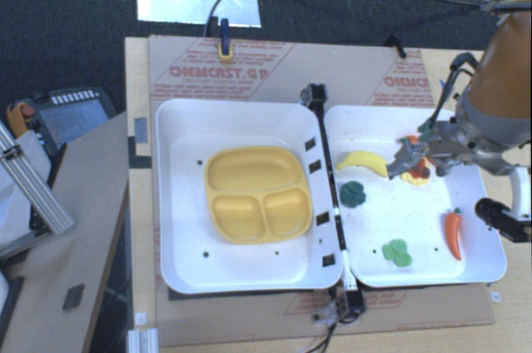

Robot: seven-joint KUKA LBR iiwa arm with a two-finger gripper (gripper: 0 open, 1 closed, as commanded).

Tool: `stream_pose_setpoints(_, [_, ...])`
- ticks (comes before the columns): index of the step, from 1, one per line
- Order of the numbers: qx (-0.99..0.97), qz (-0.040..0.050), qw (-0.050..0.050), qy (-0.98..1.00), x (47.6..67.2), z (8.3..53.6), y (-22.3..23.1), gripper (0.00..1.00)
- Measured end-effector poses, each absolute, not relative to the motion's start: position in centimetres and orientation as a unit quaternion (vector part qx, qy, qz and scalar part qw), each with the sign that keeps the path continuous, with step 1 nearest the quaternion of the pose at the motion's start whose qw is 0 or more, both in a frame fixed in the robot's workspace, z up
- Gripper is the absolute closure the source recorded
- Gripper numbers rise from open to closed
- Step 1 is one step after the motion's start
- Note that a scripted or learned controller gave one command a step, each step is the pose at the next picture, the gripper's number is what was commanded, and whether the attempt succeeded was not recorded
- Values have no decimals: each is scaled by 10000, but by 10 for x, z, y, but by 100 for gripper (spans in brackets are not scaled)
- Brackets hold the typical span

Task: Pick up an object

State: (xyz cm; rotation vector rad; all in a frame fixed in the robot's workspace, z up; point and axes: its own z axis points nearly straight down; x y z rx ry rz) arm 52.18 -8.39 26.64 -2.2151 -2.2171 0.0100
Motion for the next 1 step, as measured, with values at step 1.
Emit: stream_pose_setpoints(1, [-7060,-7,-8,-7082,524,272,-84,0])
